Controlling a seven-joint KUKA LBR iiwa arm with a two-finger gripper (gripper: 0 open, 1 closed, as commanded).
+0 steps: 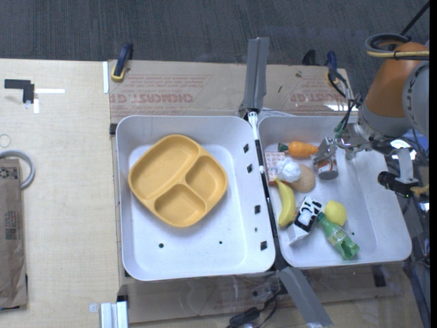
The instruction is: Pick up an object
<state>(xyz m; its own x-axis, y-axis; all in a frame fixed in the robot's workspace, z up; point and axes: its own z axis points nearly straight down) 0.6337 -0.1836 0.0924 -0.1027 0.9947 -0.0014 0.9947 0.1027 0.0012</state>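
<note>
Behind both bins, cardboard (205,91) reads "CHEM027" upside down. Gripper (327,161), finger spacing indiscernible, hangs just right of the carrot (301,148), above the banana (286,203).

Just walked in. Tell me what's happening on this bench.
A KUKA arm reaches in from the right, its gripper low over the right bin, beside the carrot. Nothing shows between its fingers. That bin also holds a banana, a lemon, a green bottle and a few other small items. The left bin holds a yellow divided plate.
</note>
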